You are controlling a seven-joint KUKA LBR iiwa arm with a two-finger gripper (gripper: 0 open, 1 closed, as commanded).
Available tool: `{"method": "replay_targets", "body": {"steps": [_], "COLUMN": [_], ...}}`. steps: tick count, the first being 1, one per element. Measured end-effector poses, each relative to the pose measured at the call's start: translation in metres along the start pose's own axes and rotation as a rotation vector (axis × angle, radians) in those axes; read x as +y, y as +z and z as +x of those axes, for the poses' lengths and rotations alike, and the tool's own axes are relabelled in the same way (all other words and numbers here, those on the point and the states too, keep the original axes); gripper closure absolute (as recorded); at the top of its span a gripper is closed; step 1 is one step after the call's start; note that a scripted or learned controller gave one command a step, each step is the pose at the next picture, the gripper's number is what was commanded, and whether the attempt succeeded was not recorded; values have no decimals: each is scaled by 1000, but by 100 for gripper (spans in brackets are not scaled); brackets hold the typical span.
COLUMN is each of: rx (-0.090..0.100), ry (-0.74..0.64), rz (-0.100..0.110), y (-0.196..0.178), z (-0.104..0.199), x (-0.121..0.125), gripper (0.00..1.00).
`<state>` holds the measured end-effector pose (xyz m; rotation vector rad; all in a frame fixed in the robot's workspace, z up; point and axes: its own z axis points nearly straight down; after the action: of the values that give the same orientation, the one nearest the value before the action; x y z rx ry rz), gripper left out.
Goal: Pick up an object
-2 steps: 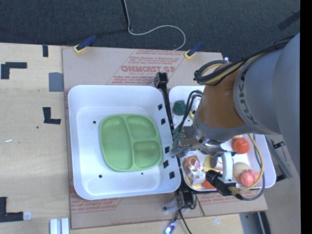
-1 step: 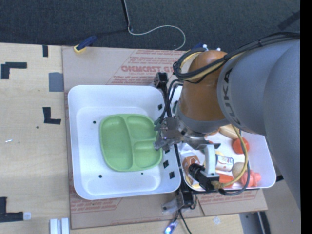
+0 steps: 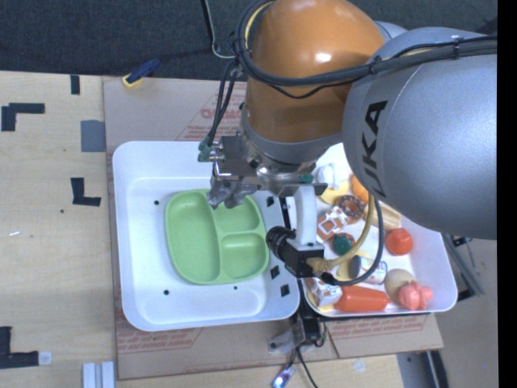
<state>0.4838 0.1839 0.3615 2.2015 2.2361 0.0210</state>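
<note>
A green divided plate (image 3: 212, 237) lies flat in the left white bin (image 3: 137, 217). My gripper (image 3: 229, 191) hangs over the plate's far right rim, under the big orange wrist band (image 3: 311, 63). Whether it touches the plate I cannot tell. The right white bin (image 3: 443, 265) holds several toy foods: a red tomato (image 3: 398, 241), an orange carrot (image 3: 363, 299), a pink piece (image 3: 413, 295), a tan potato (image 3: 398, 279), a small green ball (image 3: 345, 242) and a brown-and-white donut (image 3: 350, 208). The arm hides the far part of that bin.
Both bins sit on a cardboard sheet (image 3: 153, 111) on the wooden bench. A black cable and fitting (image 3: 292, 253) hang across the wall between the bins. A yellow-and-blue clip (image 3: 141, 72) lies at the cardboard's far left corner.
</note>
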Motion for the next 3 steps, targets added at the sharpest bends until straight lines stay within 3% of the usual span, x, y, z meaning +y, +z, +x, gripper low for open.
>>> {"method": "replay_targets", "body": {"steps": [1,2,3], "rx": [-10,-7,-10], "ry": [12,17,9], "rz": [15,4,22], "y": [-2,-83,17], "z": [-7,-52,10], "x": [-1,39,33], "gripper": [100,100,100]}}
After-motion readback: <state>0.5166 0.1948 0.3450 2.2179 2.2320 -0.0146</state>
